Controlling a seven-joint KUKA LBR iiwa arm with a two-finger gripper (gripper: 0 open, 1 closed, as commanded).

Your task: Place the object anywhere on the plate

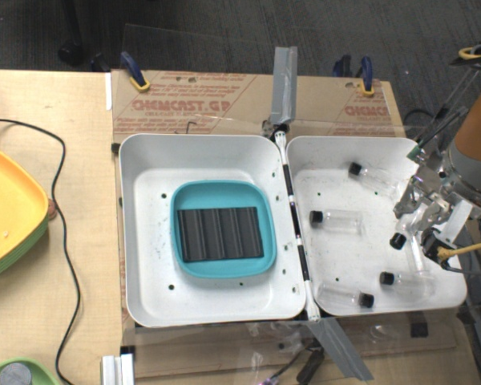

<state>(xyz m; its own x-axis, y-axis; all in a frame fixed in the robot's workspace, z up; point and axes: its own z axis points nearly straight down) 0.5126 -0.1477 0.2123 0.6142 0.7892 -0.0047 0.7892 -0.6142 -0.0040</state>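
- Your arm (469,147) comes in from the right, wrist bent down over the right bin (337,155), near its right wall.
- Tool (413,227) sits low; a clear vial w/ black cap (398,241) is at its tip. Can't tell if it's gripped or how far open the tool is.
- Teal plate (222,195) in the left bin (144,239), w/ dark ridged insert.
- Other clear vials lie loose around the right bin.

Fixed overhead camera, slanted down — both bins (136,239)
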